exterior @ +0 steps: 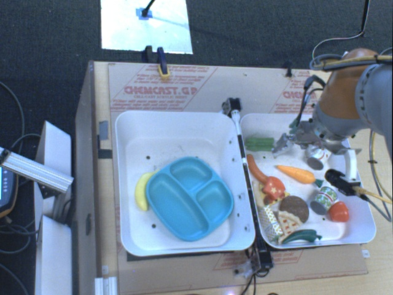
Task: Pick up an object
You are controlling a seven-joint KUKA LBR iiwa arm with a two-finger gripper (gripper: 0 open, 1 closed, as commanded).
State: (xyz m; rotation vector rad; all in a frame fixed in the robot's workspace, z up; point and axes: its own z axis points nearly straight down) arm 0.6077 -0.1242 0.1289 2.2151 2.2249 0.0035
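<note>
Carrot (pixel 296 174) lies mid right bin (pixel 367 226), just near of the gripper (pixel 293 137), which hangs low at the bin's far side by a green piece (pixel 260 143). Can't tell how far the fingers are spread; nothing seen between them. Toys crowd the right bin, likely as pick stock: sausage (pixel 257 169), can (pixel 323 198), tomato (pixel 338 211). Left bin (pixel 123 158) holds blue tray (pixel 190 198) and banana (pixel 142 192).

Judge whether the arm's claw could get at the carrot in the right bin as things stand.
Probably yes. The claw hovers over the right bin, and the carrot lies just below it with nothing on top of it.
</note>
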